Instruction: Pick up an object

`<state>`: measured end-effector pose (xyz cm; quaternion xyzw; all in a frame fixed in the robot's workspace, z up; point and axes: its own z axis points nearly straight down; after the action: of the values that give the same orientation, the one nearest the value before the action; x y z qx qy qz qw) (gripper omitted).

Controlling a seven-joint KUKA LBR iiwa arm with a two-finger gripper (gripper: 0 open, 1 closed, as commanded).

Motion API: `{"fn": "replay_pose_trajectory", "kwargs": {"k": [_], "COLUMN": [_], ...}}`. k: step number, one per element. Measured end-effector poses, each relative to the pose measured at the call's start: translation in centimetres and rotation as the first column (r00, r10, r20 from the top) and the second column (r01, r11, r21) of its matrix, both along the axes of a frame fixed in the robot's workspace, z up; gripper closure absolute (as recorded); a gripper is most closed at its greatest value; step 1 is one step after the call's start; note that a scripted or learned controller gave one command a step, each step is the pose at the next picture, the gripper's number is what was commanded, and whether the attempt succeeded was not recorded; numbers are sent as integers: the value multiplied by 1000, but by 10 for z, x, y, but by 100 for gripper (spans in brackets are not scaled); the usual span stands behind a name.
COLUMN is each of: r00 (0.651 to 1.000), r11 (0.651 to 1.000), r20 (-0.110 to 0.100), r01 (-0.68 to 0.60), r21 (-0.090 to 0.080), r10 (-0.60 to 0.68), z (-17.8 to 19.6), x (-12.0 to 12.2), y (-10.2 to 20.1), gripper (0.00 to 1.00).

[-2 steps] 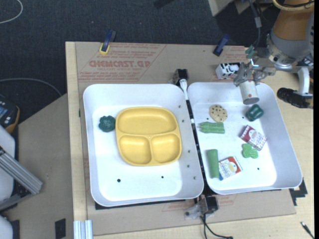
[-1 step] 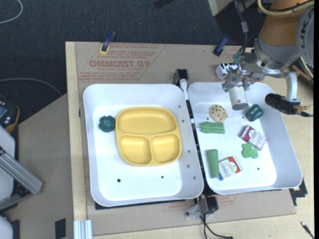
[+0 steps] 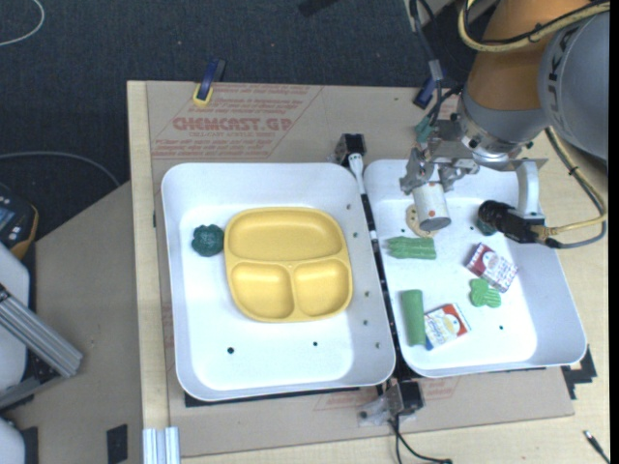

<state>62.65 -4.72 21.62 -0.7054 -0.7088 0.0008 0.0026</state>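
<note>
The gripper [image 3: 428,204] hangs low over the back of the right bin [image 3: 551,341]; whether it is wide, narrow or holding anything cannot be told from this angle. A tan round piece [image 3: 420,222] lies right under it, possibly touching. Just in front sits a pale green block [image 3: 411,248]. Farther forward lie a green stick [image 3: 413,316] and a small packet [image 3: 446,325]; to the right, a second packet [image 3: 491,266] and a green leaf shape [image 3: 486,293]. The likely target is the tan piece. Being round and close to the bin wall, it could roll or slip out, or the green block could get nudged. The yellow tray [image 3: 286,262] sits well apart in the left bin [image 3: 184,288].
</note>
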Motion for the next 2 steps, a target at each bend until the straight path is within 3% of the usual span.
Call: {"fn": "replay_pose_trajectory", "kwargs": {"k": [2], "r00": [1000], "r11": [1000], "r20": [1], "r01": [-1], "r21": [0], "r10": [1], "z": [13], "x": [-28], "y": [84], "gripper": [100]}}
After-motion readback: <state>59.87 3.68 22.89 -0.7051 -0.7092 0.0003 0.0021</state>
